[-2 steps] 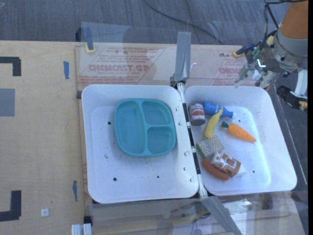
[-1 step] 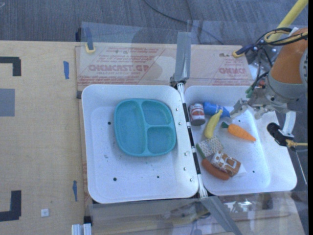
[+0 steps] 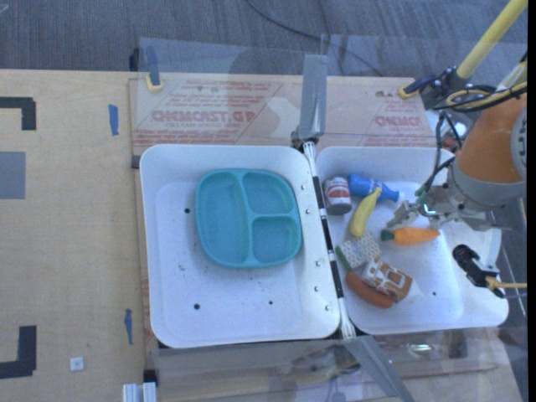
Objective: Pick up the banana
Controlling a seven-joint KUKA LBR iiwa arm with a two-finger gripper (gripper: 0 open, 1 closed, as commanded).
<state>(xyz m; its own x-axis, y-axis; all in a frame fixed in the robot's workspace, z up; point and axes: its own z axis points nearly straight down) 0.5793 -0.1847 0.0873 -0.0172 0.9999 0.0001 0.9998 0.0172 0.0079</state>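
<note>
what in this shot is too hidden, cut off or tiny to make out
- Tool, camera view: small and dark over the right bin; whether it is open or shut cannot be told.
- Arm: cut off by the right edge.
- Can: label too small to read.
- Box: lies on a reddish item, hiding most of it.
- Banana: its upper end meets a blue object; contact unclear.

Bright, even overhead light, with shadows soft and faint. The white bins look slightly washed out. Fine detail is mildly soft throughout.
</note>
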